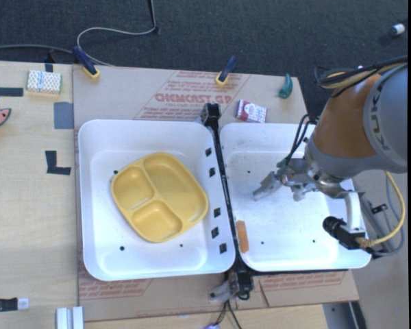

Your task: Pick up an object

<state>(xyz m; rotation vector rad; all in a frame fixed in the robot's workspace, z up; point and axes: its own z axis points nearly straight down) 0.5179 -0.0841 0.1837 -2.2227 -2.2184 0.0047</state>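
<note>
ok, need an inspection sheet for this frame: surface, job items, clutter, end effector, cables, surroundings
Surface: cardboard sheet on a wooden bench, bearing two white bins.
Job's things: yellow divided tray in the left bin; small orange piece at the right bin's left wall.
Clutter: red-and-white packet behind the right bin; small patterned block on the bench.
End effector: above the right bin's floor, nothing visibly between its fingers.
Cables: black cable across the dark floor; yellow one by the arm.
Surroundings: clamps on the cardboard's far edge.
</note>
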